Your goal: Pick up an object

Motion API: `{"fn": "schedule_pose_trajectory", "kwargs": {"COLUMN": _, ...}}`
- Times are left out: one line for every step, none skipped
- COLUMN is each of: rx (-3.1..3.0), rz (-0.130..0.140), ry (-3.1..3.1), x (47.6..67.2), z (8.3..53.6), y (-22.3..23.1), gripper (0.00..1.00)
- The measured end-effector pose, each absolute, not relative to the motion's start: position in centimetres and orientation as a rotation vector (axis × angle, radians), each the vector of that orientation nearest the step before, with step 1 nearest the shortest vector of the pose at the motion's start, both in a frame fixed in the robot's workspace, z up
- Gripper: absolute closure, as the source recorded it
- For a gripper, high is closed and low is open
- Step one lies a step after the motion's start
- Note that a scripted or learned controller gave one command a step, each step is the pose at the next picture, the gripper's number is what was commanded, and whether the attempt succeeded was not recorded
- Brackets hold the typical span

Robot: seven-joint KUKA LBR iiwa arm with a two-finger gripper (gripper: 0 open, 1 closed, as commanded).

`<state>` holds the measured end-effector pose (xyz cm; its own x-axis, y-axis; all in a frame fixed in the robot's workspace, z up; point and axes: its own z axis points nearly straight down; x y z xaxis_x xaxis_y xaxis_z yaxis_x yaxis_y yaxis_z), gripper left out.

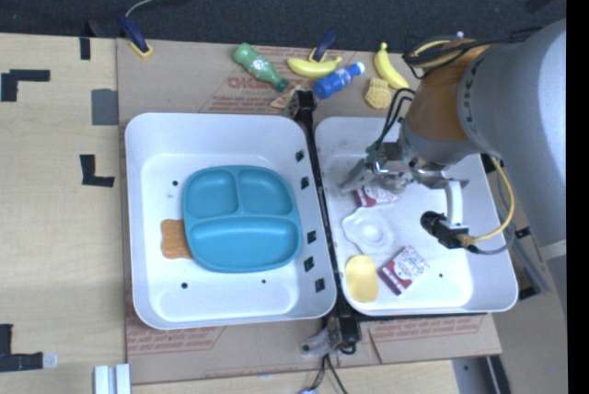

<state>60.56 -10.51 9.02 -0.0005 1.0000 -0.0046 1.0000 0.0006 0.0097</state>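
two white bins side by side on the tabletop [55, 226]. in the left bin [147, 291]: a blue divided plate [242, 217] with an orange piece [172, 238] tucked against its left edge. in the right bin [492, 286]: a red-and-white packet [403, 268] near the front, a yellow lemon-like toy [362, 278] just beside it, a clear plastic cup or lid [368, 231] between these and the hand. hand [377, 176] low over a second red-and-white wrapper [379, 195] near the bin's middle; cannot tell whether spread or closed, nor whether anything sits between the fingers. probably light, thin and crinkly, that wrapper: slippery, apt to slide rather than lift. best pinched across a raised edge or fold. beyond the bins: bananas [313, 65], a green bottle [259, 66], a blue bottle [338, 80].
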Motion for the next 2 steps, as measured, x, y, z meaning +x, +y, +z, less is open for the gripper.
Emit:
{"fn": "schedule_pose_trajectory", "kwargs": {"rx": 2.208, "rz": 0.017, "ry": 2.212, "x": 60.83, "z": 10.22, "y": -10.39, "gripper": 1.0}}
{"fn": "schedule_pose_trajectory", "kwargs": {"rx": 2.207, "rz": 0.019, "ry": 2.213, "x": 60.88, "z": 10.29, "y": -10.34, "gripper": 0.0}}
